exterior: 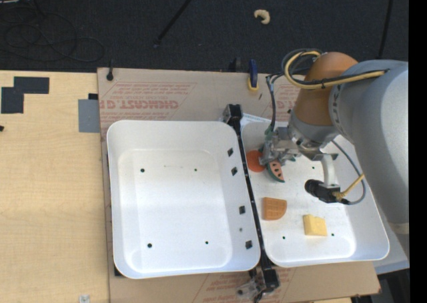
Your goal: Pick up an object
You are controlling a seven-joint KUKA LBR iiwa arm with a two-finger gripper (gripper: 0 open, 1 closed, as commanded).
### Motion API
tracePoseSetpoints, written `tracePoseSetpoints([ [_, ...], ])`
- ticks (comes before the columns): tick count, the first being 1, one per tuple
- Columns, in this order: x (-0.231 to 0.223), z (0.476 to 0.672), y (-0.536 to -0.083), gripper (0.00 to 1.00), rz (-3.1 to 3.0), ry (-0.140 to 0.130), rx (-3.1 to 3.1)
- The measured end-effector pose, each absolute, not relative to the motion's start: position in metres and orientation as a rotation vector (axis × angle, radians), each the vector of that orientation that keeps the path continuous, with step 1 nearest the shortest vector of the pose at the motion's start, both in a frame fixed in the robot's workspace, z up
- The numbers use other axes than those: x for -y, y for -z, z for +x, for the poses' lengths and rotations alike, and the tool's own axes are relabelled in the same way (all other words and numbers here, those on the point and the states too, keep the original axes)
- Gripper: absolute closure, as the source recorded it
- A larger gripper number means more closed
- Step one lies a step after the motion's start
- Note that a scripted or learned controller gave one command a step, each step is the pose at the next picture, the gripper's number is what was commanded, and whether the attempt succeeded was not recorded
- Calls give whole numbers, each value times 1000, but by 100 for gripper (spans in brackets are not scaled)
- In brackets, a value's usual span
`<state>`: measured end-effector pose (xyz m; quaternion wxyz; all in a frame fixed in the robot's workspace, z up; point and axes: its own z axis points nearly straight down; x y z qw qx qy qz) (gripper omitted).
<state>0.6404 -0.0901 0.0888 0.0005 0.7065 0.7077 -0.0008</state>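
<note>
Watermelon slice point(277, 173), a small wedge with red flesh and a dark green rind, lay in the right bin point(360, 248), near that bin's left wall and toward its far end. Just left of it sat a flat red-orange piece point(253, 159), partly hidden by the dark divider point(241, 175) between the bins. Nearer the camera lay an orange wedge point(273, 208) and, to its right, a pale yellow block point(315, 225), the two apart from each other and from the slice. The arm point(373, 128) came in from the right, its orange band point(327, 75) high over the bin's far side and the wrist bent downward. The gripper point(275, 158) was low over the slice, right at it, but whether its claw was open, closed or had hold of anything could not be told. A black cable point(323, 191) looped below the wrist. The left bin point(127, 228) lay alongside.
</note>
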Motion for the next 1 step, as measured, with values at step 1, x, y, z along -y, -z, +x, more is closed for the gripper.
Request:
tracePoseSetpoints([
  [1, -11, 645, -194, 100, 2211, -10, -2229],
])
